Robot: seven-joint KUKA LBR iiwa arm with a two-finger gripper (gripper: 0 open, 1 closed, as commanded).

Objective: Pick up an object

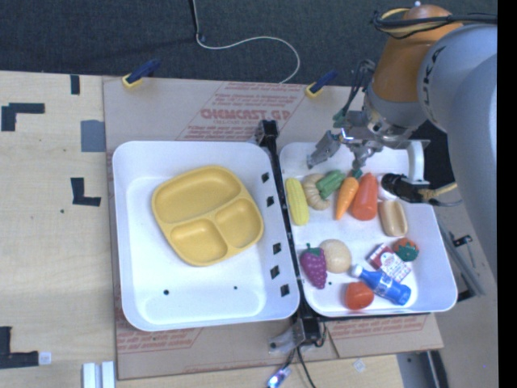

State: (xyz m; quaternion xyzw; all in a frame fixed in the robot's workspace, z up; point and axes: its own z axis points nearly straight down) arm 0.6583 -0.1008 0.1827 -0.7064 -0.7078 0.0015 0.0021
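Two fingers of the gripper (pixel 342 157) are hanging spread apart, gripping nothing, just above one carrot (pixel 346 196) in the right bin (pixel 436 293). That carrot is lying lengthwise, tip pointing toward the near rim, flanked by one corn cob (pixel 297 200) and one hot dog (pixel 393 217). One yellow tray (pixel 208 214) is sitting in the left bin (pixel 137 297).

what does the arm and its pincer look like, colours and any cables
The arm is bulky, rounded and pale grey, with a glossy orange band above the wrist. Thin dark cables loop over the top of that band. Below it, the pincer is a small metallic grey assembly with slim dark fingers and a greenish spot near its base. No markings are legible.
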